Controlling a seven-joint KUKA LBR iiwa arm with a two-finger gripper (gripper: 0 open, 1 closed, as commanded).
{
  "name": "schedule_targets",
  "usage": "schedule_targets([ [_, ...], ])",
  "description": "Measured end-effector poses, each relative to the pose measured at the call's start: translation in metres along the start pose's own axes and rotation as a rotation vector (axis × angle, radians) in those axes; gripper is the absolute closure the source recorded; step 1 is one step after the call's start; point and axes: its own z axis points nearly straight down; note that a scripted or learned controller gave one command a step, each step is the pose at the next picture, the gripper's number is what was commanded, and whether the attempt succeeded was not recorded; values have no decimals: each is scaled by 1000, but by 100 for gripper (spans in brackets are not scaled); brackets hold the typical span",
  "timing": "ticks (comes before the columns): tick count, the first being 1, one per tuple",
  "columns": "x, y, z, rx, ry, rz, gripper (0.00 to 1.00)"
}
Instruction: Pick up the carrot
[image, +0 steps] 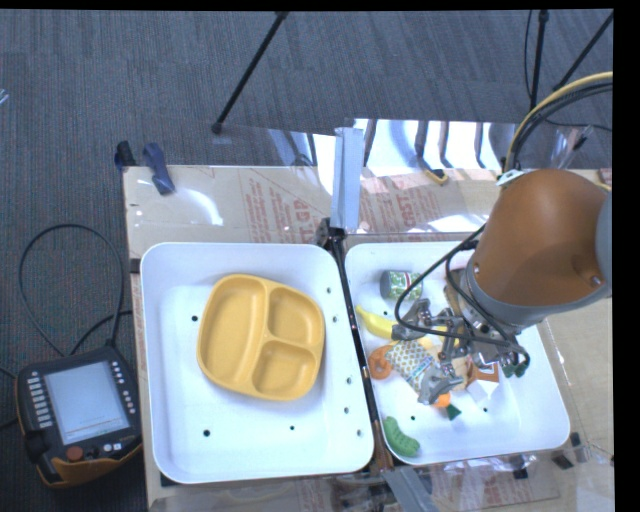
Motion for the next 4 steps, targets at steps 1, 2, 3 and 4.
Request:
schedule_targets([
  [1,25,-62,136,-2,10,30,100],
  [2,12,-94,21,-2,4,-308,100],
  [3,12,-94,22,-3,5,-308,0],
  [4,6,-42,136,-6,10,-577,0],
])
